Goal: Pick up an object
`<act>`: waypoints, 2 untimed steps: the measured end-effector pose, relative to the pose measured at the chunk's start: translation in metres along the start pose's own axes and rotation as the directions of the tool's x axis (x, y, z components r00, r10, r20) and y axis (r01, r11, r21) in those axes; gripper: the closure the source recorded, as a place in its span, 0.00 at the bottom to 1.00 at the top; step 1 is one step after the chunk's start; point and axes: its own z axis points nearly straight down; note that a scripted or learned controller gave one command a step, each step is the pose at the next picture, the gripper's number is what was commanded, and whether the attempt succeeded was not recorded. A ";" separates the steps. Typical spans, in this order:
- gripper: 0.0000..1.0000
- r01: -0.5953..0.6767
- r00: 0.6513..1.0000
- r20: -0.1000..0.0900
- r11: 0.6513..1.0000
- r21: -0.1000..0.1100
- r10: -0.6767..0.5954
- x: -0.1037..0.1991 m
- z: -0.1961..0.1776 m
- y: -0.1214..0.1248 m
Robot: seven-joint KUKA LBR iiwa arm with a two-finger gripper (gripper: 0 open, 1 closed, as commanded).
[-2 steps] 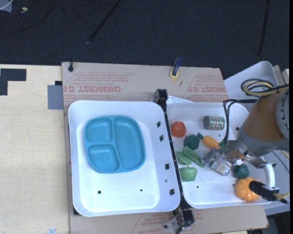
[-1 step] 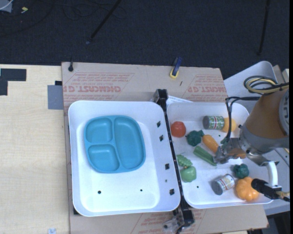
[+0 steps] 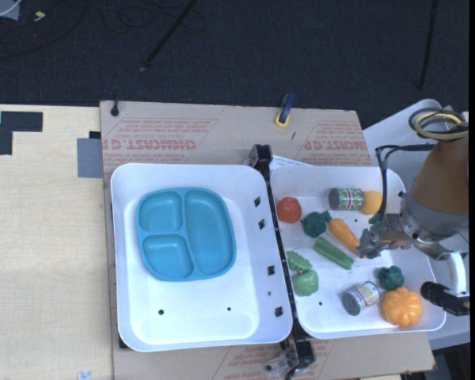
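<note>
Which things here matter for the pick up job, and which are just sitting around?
In play: gripper, carrot, cucumber, tomato, two cans, pumpkin, broccoli, all in the right bin.

Lying about: blue divided plate in the left bin, yellow clamp, cardboard sheet.

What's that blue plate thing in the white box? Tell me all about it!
The blue plate is a light blue tray with rounded corners that looks like smooth plastic. Raised ridges split it into three compartments: two on its left half, one above the other, and a long one on the right. It lies flat, turned a little askew, on the floor of the left bin, toward the bin's far side. All three compartments look bare, and nothing touches it apart from the bin beneath.
</note>
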 end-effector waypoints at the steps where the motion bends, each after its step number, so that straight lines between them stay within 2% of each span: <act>1: 1.00 0.002 1.000 0.001 1.000 -0.003 -0.002 0.003 -0.062 0.005; 2: 1.00 0.002 1.000 0.000 1.000 0.000 -0.002 0.003 -0.086 0.006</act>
